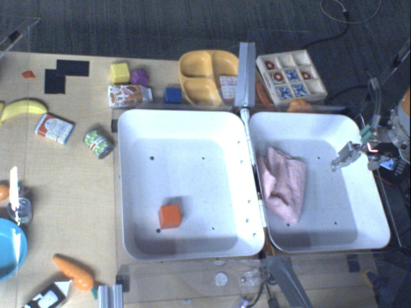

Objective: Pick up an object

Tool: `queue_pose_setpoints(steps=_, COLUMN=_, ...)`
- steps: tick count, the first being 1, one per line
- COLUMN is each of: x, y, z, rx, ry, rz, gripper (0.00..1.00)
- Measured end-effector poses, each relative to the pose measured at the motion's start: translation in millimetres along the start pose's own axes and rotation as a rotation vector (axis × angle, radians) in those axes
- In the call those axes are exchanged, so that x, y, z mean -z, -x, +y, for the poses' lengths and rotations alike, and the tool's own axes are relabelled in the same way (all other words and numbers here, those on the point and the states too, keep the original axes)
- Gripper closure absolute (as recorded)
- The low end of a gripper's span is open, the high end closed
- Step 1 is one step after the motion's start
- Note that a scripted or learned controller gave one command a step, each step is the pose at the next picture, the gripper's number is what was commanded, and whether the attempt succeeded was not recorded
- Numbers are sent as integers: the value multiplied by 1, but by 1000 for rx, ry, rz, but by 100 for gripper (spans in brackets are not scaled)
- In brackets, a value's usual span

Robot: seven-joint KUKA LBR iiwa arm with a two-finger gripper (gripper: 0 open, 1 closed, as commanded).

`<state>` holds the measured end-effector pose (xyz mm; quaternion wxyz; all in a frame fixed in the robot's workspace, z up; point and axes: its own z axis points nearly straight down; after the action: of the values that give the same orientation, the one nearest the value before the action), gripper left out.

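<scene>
While the wooden surface carried two shallow white plastic bins, the left bin held a small orange block near its front and the right bin a crumpled pink cloth by its left wall. Claw hovered over the right bin's far right side, gripping nothing; finger spread could not be judged. Advisable: centre above the cloth's bulk, descend vertically, pinch a raised fold.

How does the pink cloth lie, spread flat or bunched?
Bunched. The cloth sits crumpled in folds against the right bin's left wall, covering little of the floor.
</scene>
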<state>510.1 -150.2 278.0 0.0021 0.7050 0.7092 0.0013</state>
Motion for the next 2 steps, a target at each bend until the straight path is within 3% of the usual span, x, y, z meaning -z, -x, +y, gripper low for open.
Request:
queue_pose_setpoints(steps=1, x=-105, y=9, z=34, rx=33, ry=-2, rz=1, gripper=0)
queue_pose_setpoints(steps=2, x=-185, y=-27, z=79, rx=231, ry=10, rz=-2, gripper=0)
